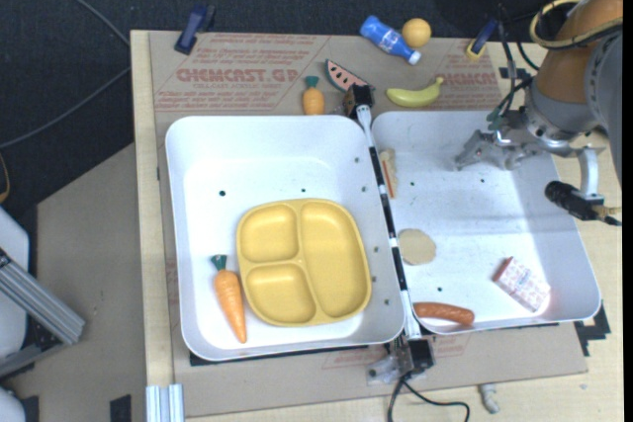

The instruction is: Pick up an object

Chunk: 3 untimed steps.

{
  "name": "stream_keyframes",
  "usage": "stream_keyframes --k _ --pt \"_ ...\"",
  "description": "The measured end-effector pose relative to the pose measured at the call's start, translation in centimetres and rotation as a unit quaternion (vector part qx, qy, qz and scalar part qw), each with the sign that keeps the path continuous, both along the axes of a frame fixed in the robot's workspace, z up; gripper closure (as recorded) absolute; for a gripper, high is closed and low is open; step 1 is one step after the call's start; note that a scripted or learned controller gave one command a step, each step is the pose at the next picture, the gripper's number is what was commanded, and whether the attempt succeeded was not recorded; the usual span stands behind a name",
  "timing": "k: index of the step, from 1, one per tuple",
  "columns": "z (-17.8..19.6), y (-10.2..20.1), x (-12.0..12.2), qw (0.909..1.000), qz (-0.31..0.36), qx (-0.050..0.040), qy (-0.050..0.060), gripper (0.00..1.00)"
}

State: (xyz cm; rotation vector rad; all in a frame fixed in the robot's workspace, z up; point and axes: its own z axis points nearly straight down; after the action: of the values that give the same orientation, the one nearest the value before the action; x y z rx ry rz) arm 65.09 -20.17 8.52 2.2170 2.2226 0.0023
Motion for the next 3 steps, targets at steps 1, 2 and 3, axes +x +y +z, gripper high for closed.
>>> stream_keyframes --k 1,2,3 --pt "5.1 1.6 -11.4 1.0000 -0.002 0.0002 0.001 0.00" --pt "-0.1 1.0 -15.6 1.0000 -0.002 0.0004 0.002 0.00" --pt "1.7 2.5 -17.1 1.0000 -0.002 0.0011 0.002 0.00"
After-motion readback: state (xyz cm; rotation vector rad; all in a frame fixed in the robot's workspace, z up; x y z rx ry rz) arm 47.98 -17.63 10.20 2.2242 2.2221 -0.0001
